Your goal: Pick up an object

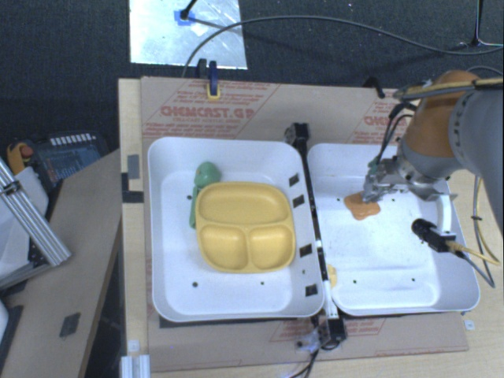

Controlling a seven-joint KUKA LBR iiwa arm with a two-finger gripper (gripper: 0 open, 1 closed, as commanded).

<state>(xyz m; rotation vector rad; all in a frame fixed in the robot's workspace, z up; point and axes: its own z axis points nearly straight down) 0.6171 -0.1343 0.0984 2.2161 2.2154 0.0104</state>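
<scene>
Gripper (pixel 370 196) touches orange piece (pixel 361 207), lying roughly left-right; finger state unclear.

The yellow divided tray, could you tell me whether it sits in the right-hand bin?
No, the yellow divided tray lies in the left bin, partly covering a green object.

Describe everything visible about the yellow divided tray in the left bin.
The yellow divided tray looks like smooth moulded plastic, with rounded corners and three hollows: one wide at the far side, two smaller at the near side. It lies flat, right way up, near the middle of the left bin. A green object pokes out from under its far left corner.
</scene>
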